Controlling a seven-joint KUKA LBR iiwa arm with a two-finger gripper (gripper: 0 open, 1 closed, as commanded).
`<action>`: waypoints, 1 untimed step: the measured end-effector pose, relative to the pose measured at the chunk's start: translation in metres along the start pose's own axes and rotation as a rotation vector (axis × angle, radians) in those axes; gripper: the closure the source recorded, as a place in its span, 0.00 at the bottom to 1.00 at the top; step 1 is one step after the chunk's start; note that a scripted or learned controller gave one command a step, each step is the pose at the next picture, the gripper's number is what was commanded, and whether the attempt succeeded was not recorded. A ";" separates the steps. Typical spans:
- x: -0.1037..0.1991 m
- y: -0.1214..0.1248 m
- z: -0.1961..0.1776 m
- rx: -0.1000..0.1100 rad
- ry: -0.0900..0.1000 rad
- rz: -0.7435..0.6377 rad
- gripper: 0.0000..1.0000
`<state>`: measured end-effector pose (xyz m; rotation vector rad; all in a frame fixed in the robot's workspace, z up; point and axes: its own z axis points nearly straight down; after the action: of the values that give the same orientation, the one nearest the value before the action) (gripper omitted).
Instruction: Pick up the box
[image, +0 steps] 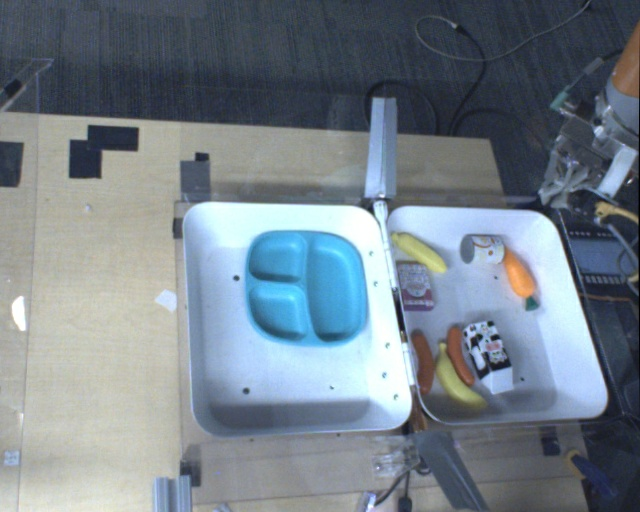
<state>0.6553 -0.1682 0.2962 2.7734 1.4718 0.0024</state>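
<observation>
A: Quick pass. We have two white bins side by side. The left bin (215, 400) holds a blue divided tray (304, 285), three compartments, sitting a bit toward the back.

B: And the right bin (572, 330)?

A: That's where the box is. We see the box (489, 354), white with black patches, lying toward the front of the right bin, tilted. It touches a banana (456, 382) on its left side; a red-orange sausage (457, 347) runs along there too, and a second sausage (423, 360) lies nearer the divider.

B: What else do we log in that bin?

A: Another banana (419, 252) at the back left, a small pink packet (415, 285) just in front of it, a can (483, 249) on its side at the back, and a carrot (518, 276) just beside the can.

B: Gripper?

A: We see the gripper (575, 172) at the upper right, outside the right bin, beyond its back right corner, well apart from the box. Orange band of the arm (626, 72) at the frame edge above it.

B: Jaws spread or pressed?

A: We cannot tell; too cluttered and small there. Nothing visibly between them.
</observation>
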 end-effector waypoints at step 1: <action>0.004 0.016 -0.010 -0.002 0.000 -0.049 1.00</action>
<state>0.6707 -0.1736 0.3063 2.7354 1.5381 0.0041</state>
